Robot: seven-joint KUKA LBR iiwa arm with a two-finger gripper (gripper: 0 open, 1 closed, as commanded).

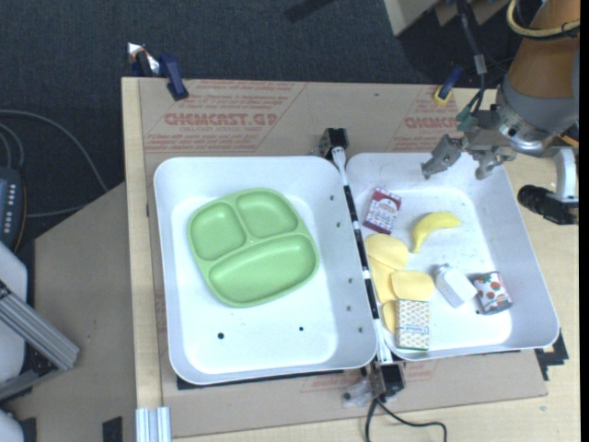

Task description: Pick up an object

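Gripper (pixel 463 157) hovering over the right bin (pixel 525 247).
Jaws are spreading, pinching nothing; banana (pixel 433 226) is lying at its seven o'clock.

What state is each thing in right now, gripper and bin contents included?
gripper: open, holding nothing, above the right bin's far edge.
green tray: flat in left bin, compartments up.
banana: lying loose in right bin.
red packet: lying flat near the divider.
grey block: lying flat, beside a small printed box.
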